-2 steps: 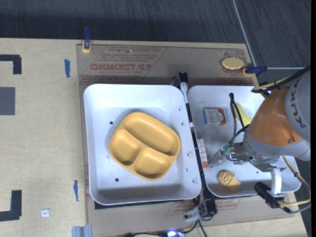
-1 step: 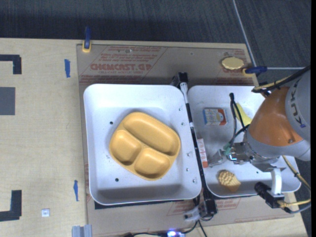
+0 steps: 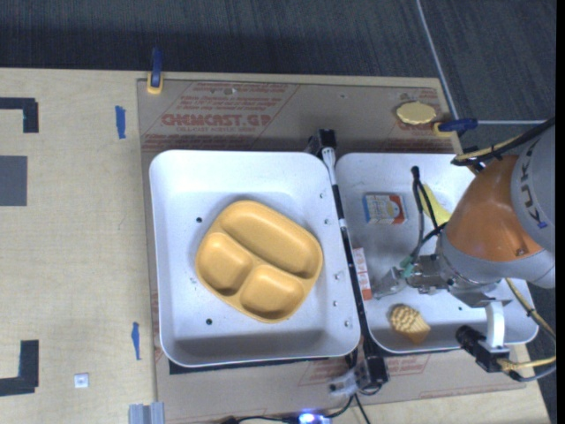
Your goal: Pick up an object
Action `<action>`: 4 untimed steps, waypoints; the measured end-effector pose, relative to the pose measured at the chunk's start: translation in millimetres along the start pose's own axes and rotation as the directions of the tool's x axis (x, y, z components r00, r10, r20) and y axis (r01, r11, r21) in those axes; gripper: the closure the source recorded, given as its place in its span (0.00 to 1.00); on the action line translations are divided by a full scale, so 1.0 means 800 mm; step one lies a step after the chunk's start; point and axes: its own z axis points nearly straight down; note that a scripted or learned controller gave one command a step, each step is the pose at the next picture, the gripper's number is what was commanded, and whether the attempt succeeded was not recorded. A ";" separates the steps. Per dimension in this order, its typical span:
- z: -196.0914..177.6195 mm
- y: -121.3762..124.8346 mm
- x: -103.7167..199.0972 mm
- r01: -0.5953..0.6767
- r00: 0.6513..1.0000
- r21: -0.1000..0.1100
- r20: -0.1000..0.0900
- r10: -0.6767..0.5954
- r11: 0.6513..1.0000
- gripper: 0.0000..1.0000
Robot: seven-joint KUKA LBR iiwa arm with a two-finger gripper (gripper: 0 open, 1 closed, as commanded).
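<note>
**Reaching into the right bin for a snack-shaped toy**

I am running the arm from far away, and it hangs low over the right bin [image 3: 521, 329]. The gripper [image 3: 408, 276] points left, near the middle wall between the two bins. Just below it, close to the front rim, lies a small bumpy tan thing, like a cookie [image 3: 409, 321]. It sits near the gripper but apart from it. A little white card with a picture [image 3: 383, 208] lies farther back, and a yellow strip [image 3: 433, 206] lies beside the arm.

The left bin [image 3: 172, 237] has a big yellow tray [image 3: 258, 259] with three dips in it.

To do this well, I think I should move right over the cookie, come straight down, and squeeze its sides gently.

The claw is small and blurry from up here. I cannot tell how far open it is. I see nothing held in it.
</note>
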 end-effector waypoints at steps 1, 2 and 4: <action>0.000 0.000 -0.003 0.000 1.000 0.000 0.000 0.000 1.000 0.00; 0.000 0.000 -0.002 -0.001 1.000 0.000 0.002 0.001 1.000 0.00; 0.000 0.000 -0.003 0.000 1.000 0.000 0.001 0.000 1.000 0.00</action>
